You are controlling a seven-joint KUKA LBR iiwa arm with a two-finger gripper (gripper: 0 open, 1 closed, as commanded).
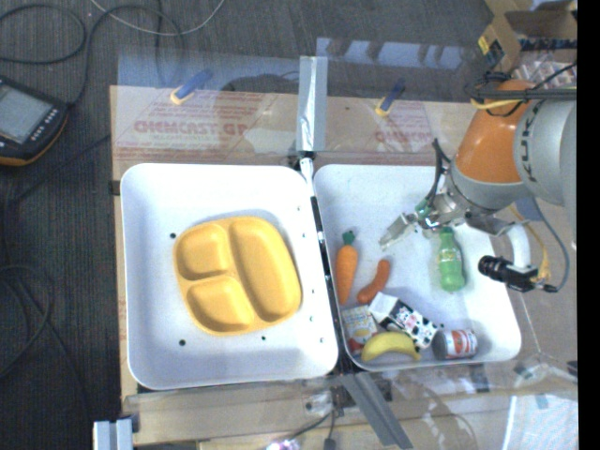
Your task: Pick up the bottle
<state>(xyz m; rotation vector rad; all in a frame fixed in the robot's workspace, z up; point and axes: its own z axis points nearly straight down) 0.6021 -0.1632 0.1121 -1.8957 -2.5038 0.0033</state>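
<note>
Bottle [451,261] lay just below my pincer [424,221], which was spread wide, holding nothing. I feared nudging it away and closing on air.

Only legible text: faded red "CHEMCAST" print on the protective sheet [187,127] behind the left bin [141,251]. Labels on small items too blurry.
</note>
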